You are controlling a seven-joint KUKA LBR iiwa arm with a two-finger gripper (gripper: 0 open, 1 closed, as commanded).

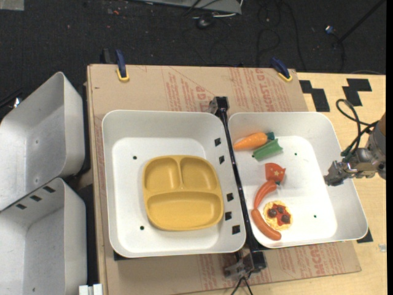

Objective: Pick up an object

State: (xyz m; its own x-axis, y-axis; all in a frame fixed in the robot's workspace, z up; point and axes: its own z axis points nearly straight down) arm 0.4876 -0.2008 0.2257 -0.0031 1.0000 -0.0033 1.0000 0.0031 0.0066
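Observation:
The right bin [319, 128] holds several toy foods. An orange carrot [250, 141] lies at its far left with a green piece [266, 150] just below it. A red piece [275, 172] sits mid-bin above a curved red sausage [264, 193]. A small round pizza [277, 213] lies near the front, with another sausage [266, 225] along its lower left. My gripper [336, 174] hangs over the right bin's right wall, well to the right of all the food and apart from it.
A yellow divided plate [182, 192] lies in the left bin [123, 134]. Two more white bins [37, 134] stand off the bench at the left. A black divider [229, 165] runs between the two bins.

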